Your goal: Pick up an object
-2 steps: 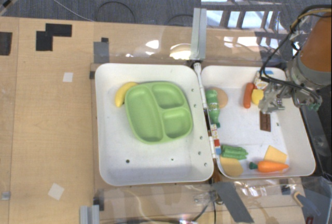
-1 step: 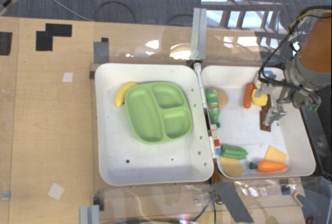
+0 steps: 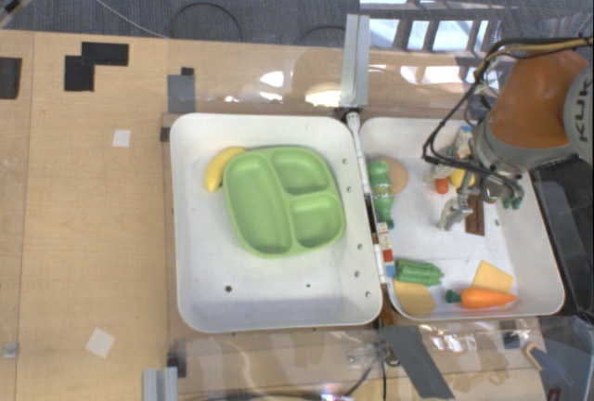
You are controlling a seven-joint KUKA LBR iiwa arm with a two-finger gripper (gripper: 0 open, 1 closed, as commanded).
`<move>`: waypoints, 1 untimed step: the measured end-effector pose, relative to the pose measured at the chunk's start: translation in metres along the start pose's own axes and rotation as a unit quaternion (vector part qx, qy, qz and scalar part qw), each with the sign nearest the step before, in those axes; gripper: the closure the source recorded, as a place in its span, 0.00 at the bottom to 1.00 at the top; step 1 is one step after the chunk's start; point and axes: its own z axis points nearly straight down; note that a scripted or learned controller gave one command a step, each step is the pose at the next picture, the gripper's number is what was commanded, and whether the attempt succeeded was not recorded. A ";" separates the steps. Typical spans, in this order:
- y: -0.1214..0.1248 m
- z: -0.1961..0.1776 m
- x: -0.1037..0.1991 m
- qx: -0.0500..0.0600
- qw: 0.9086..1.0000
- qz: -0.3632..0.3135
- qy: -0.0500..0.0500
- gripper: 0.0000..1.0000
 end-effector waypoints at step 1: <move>0.030 0.004 -0.056 -0.002 0.998 0.057 0.007 0.00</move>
